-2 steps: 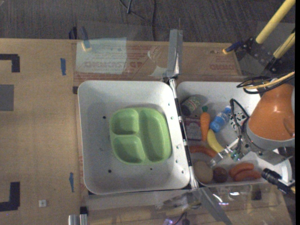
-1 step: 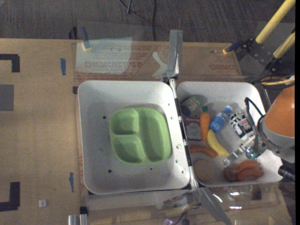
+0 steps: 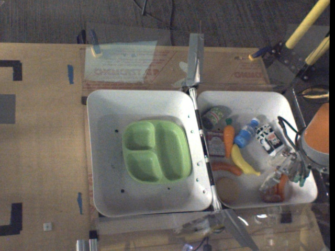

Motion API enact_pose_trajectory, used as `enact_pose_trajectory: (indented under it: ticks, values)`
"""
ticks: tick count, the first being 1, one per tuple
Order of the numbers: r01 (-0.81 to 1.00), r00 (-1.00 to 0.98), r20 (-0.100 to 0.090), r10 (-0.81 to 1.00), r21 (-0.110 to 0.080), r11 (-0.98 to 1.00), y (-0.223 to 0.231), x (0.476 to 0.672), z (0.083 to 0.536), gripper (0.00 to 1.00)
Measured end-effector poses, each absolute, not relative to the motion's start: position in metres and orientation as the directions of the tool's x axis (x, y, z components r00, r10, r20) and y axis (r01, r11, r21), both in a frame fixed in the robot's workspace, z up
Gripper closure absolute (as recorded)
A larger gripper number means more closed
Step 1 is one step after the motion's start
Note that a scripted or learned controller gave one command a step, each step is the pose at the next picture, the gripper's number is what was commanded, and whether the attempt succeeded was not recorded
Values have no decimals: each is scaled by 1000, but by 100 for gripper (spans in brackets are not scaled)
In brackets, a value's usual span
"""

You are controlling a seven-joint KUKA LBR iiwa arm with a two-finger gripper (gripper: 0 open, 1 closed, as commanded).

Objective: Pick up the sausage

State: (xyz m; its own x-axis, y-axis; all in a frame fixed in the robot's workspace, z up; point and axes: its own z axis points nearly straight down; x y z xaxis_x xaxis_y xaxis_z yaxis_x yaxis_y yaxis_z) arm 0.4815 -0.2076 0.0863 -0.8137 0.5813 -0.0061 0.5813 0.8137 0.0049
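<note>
Counter [image 3: 42, 140]: tan surface carrying two shallow white bins side by side, with blue tape marks and black corner marks toward its left.

Left bin [image 3: 102, 114]: holds a green divided plate [image 3: 156, 151] with three compartments, lying near the middle of the bin floor.

Right bin [image 3: 282, 101]: holds a cluster of small items, most of them toward its left and centre.

Sausage [image 3: 226, 168]: reddish-orange, lying on the floor of the right bin in its lower left part, just beside the lower end of the banana [image 3: 243, 162] and above a round tan disc [image 3: 227, 188].

Other items in the right bin: a grey-green can [image 3: 215, 116] near the upper left corner; a carrot [image 3: 229, 138] standing lengthwise below it; a dark packet [image 3: 215, 144] against the left wall; a blue bottle with a white cap [image 3: 245, 135] beside the carrot; a black-and-white carton [image 3: 270, 138] further right.

Arm [image 3: 318, 135]: enters from the right, orange band visible at the edge (the wrist sits over the right bin's right side).

End effector [image 3: 280, 179]: low in the right bin's lower right corner, well apart from the sausage; a small reddish piece [image 3: 282, 186] lies at its tip, but whether the fingers are spread or closed cannot be told, since the area is blurred and cluttered.
</note>
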Motion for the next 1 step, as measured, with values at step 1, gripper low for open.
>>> enact_pose_trajectory:
  ticks: [1]
  values:
    - [495,-869,-7,495,3,869,-226,553,135,0]
